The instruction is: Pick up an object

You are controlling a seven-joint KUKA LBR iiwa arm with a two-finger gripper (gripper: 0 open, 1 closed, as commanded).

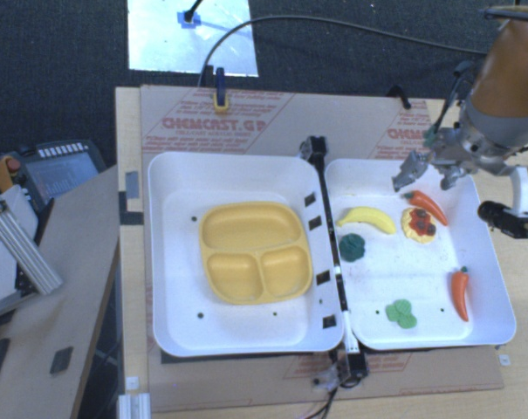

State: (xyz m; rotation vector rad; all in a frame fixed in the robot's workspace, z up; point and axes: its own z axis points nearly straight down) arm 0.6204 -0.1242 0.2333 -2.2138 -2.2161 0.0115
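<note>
Nearest the camera, green lettuce (pixel 401 313) and an orange carrot (pixel 460 293) lie in the right bin (pixel 490 326). Farther back, the hand (pixel 431 175) hovers open and empty over a second carrot (pixel 428 206), with a banana (pixel 367 220) to the left.

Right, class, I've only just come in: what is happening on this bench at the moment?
A grey and orange robot arm reaches in from the right, its gripper open above the far end of the right bin, holding nothing. Nearest below it lie a carrot and a small pizza; a banana, two green vegetables and a second carrot lie further off. A yellow divided plate sits in the left bin.
</note>
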